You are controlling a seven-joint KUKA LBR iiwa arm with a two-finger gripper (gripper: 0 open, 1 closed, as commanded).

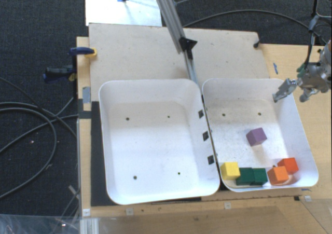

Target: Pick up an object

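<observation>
A metallic grey gripper [291,92] with two slim silver fingers [282,91] is seen, joined to a bulkier grey wrist.

Arm [324,67] cut off by right edge.

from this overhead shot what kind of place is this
Probably a robotics lab bench set up for grasping trials: two white bins side by side, small coloured blocks such as the purple block, and a gripper at the right.

The arm reaches in at the right bin's [295,119] far right corner. Its gripper [293,92] hangs over that bin's upper right rim, two fingers [282,91] spread apart, nothing between them.
</observation>
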